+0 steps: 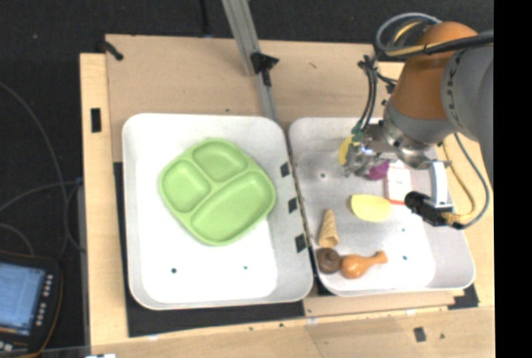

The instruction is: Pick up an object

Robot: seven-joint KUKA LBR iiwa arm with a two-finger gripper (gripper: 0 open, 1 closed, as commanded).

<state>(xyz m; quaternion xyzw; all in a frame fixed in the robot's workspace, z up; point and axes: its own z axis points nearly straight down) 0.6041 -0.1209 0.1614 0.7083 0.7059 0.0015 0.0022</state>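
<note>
Camera view, orange gourd (pixel 363 263) long axis horiz, neck pointing right

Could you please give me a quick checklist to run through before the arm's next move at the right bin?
1. Gripper over the right bin: ok.
2. Something between its fingers: cannot tell.
3. Yellow object lies free, apart from the gripper: ok.
4. Cone and brown pear-shaped toy out of the arm's way near the front edge: ok.
5. Green divided plate in the left bin, away from the arm: ok.
</note>
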